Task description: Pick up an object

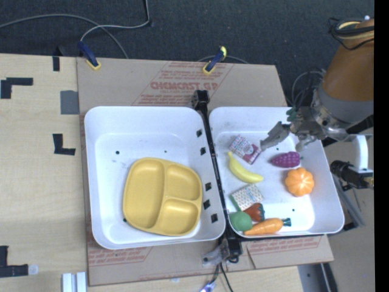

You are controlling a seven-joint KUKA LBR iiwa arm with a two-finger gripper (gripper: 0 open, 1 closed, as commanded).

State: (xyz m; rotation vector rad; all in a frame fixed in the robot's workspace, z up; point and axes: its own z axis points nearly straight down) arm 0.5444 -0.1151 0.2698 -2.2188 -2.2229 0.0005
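Right bin (322, 221) holds the clutter; gripper (285, 135) hangs over its upper part, fingers spread wide w/ nothing between, grapes (285, 159) just below it toward near rim, long axis running left-right, orange (299, 182) beyond.

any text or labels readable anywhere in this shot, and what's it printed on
"CHEMCAST GP" or close to it, in red: on the brown cardboard sheet under the two bins, blurred, so the reading is unsure.
Smaller red lines beneath it: too blurred to read.
Red print on the cardboard's front edge: too small to read.
Red and white packet in the right bin: patterned print, unreadable.
Checked packet: no legible text.
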